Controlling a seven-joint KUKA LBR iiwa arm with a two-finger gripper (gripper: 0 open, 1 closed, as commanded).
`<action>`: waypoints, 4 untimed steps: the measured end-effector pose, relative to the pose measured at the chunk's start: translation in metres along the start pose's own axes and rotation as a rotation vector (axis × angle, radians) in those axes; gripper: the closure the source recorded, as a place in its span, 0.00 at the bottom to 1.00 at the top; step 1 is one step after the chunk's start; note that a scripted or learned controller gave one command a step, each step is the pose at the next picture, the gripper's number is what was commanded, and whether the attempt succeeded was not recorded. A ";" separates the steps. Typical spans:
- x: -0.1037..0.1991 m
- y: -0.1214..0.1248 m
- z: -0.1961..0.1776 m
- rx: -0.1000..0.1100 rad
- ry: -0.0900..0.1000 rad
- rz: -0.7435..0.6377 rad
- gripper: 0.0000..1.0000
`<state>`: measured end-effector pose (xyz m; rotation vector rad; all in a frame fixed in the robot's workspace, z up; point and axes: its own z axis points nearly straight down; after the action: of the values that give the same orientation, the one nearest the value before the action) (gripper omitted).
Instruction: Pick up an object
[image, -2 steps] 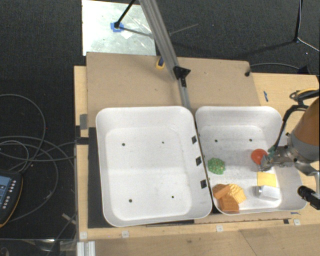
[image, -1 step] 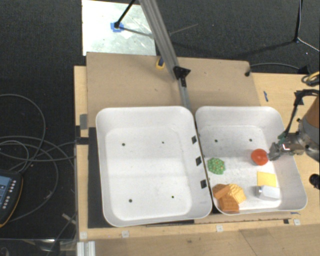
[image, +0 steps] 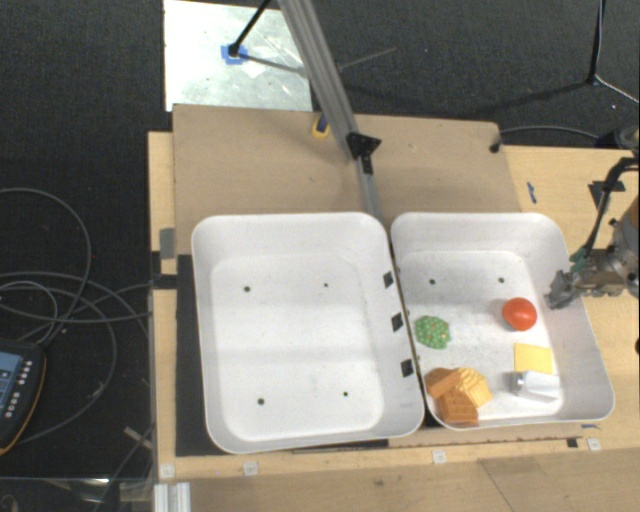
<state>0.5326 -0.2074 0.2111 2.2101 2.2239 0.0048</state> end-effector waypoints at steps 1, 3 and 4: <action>-0.001 0.002 -0.054 -0.001 -0.001 0.000 1.00; 0.097 0.036 -0.064 0.002 0.003 -0.004 1.00; 0.148 0.046 -0.062 0.003 0.004 -0.005 1.00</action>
<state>0.5772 -0.0594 0.2732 2.2082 2.2325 0.0054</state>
